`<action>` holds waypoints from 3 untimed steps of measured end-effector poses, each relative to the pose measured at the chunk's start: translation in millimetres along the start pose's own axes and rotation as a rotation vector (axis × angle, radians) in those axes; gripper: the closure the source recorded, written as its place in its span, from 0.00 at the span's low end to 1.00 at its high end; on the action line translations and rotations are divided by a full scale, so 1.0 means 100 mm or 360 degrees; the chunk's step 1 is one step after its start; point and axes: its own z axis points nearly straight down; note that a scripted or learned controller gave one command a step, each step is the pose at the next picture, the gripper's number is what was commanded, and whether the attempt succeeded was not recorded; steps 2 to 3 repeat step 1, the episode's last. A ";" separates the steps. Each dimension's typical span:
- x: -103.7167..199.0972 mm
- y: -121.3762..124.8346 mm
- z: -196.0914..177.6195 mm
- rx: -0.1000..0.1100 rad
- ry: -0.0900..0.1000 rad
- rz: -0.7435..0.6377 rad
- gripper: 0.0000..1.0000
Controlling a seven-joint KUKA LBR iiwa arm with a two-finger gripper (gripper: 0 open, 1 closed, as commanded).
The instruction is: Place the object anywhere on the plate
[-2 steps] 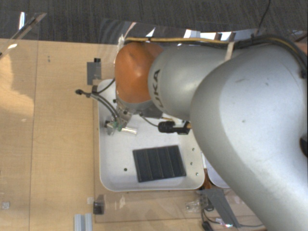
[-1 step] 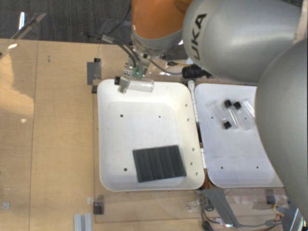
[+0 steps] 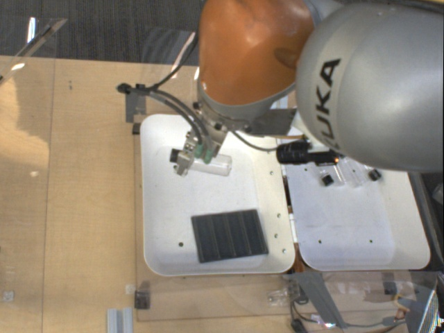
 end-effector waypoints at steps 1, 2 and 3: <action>0.35 -0.19 -0.02 0.0009 0.0003 0.0672 1.00; 0.35 -0.19 -0.02 0.0009 0.0003 0.0672 1.00; 0.35 -0.19 -0.02 0.0009 0.0003 0.0672 1.00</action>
